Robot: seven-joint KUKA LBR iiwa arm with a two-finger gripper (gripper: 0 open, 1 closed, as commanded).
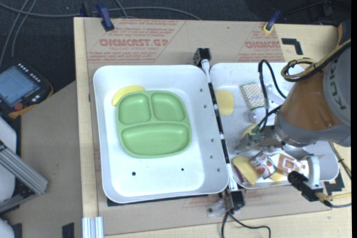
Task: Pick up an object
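Grey and orange robot arm [318, 106]: cut off by the right picture edge; its bulk hides much of the right shallow white bin [234, 72].

Gripper [257, 139], below the arm's wrist: blurred, finger position cannot be told.

Yellow flat curved piece [127, 93]: partly hidden under the upper left corner of the green three-compartment plastic tray [153, 124].

Small red-and-white packets [276, 164], below the arm: crowded, partly covered, print too small to read.

Handheld grey control pendant with blue screen [19, 89], far left of the tray: cut off by the left edge.
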